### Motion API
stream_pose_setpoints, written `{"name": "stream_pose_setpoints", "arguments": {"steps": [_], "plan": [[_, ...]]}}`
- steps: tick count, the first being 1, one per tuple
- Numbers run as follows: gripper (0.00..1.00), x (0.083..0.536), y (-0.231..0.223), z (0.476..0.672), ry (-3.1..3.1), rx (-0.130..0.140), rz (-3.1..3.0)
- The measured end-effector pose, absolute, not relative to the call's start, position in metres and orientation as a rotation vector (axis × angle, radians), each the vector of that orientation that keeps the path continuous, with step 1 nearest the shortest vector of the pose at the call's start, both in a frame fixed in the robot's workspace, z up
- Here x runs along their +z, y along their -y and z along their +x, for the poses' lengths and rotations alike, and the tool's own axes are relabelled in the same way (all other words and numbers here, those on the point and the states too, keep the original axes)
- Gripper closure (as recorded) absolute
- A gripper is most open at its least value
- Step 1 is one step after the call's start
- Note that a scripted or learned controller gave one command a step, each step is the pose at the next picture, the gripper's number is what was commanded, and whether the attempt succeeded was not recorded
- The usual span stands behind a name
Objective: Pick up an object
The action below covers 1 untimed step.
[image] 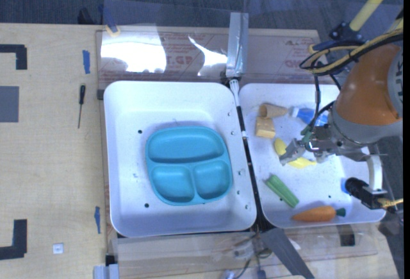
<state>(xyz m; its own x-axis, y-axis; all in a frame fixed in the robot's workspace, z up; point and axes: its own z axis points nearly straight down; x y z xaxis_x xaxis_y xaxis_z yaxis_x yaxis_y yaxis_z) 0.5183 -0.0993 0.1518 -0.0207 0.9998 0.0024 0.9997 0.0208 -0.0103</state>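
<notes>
My gripper hangs low in the right bin, reaching in from the right. It sits right over a yellow object, and more yellow shows just below the gripper. Whether the yellow object is between the jaws is hidden by the gripper body. Two tan pieces lie to the upper left of the gripper. A blue item lies at the back of the bin, partly behind the arm. Toward the front lie a green stick and an orange carrot.
The left bin holds a blue divided plate. A ridge where the two bin walls meet separates the bins. A clear panel with a grey taped post stands behind the bins. A screwdriver lies on the bench at left.
</notes>
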Motion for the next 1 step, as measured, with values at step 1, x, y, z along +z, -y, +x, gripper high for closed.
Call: {"name": "stream_pose_setpoints", "arguments": {"steps": [1], "plan": [[0.0,0.1546,0.1002,0.5198,2.241,0.003,-2.197]]}}
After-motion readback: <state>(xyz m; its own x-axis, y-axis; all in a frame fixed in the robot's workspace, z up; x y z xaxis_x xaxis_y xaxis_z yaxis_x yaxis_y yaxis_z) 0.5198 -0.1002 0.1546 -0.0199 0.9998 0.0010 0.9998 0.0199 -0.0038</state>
